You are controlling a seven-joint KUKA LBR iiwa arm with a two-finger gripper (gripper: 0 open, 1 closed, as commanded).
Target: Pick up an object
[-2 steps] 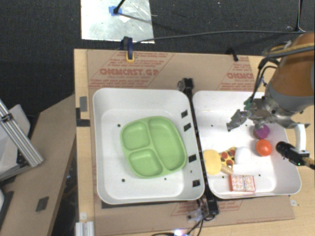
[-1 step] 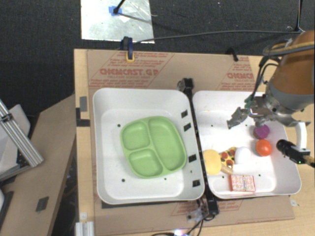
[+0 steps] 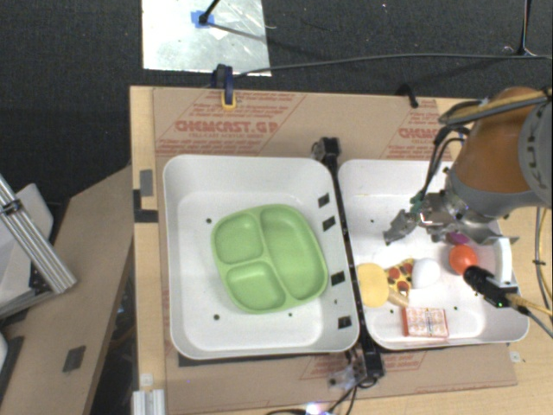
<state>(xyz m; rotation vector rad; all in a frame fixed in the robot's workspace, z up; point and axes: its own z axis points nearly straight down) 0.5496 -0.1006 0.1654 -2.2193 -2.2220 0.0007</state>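
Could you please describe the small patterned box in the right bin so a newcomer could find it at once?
Start at the right bin, beside the one with the green divided plate. Follow its near edge to the flat box below the white egg-shaped object. It alone is rectangular, with a red-and-white pattern; its neighbours are rounded.

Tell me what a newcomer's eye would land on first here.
The green divided plate lies alone in the left bin, bright against the white. In the right bin, small items cluster toward the near side: an orange ball, a white egg-like object and a red patterned packet. The grey-and-orange arm hangs over them.
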